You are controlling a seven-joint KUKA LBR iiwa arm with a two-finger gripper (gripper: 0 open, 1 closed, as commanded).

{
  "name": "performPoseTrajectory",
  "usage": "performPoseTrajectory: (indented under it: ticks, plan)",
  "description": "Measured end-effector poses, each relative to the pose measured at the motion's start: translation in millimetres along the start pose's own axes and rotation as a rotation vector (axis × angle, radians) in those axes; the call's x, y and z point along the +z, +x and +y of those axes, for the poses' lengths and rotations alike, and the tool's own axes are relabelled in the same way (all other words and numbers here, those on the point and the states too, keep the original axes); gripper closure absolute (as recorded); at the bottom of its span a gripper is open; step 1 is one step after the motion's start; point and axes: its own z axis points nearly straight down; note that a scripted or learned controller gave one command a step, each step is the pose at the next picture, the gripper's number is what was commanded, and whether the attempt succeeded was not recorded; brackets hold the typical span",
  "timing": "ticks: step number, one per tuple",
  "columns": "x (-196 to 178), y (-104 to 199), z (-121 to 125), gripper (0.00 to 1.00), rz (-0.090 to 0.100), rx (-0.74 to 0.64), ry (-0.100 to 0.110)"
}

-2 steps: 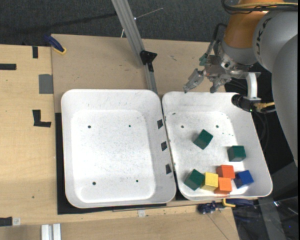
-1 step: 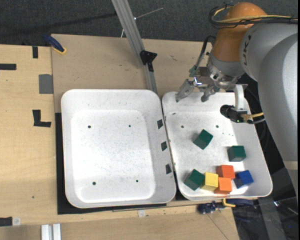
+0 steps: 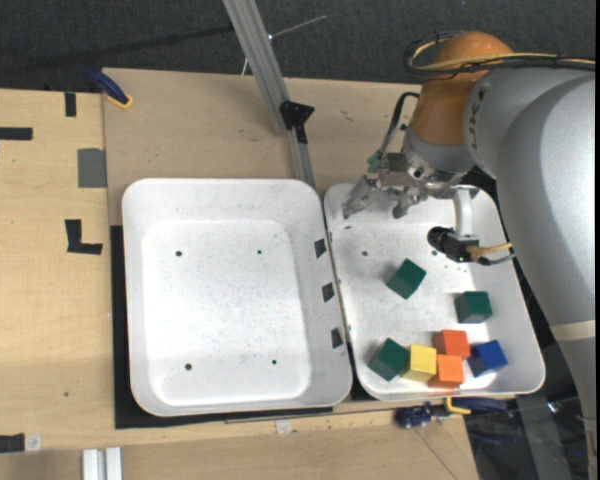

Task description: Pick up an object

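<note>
Fingers spread, nothing between, gripper at right bin's 12 o'clock. Seven cubes: three green, two orange, one yellow, one blue. Left bin smooth plastic.

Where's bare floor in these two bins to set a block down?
The left bin is bare across its floor. In the right bin, free floor lies left of the lone green block, along the divider. Crowded: the near right corner, where green, yellow, orange and blue blocks cluster.
</note>
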Motion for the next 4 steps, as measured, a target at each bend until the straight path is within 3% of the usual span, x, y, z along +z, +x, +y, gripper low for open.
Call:
performPoseTrajectory:
  ticks: [1, 3, 4]
  plan:
    - [-13.3, 1.4, 1.5, 1.00, 0.002, -0.002, -0.005]
    - [-116.1, 2.8, -4.3, 1.00, 0.001, -0.001, -0.012]
    - [-150.0, 3.5, -3.7, 1.00, 0.002, -0.001, -0.010]
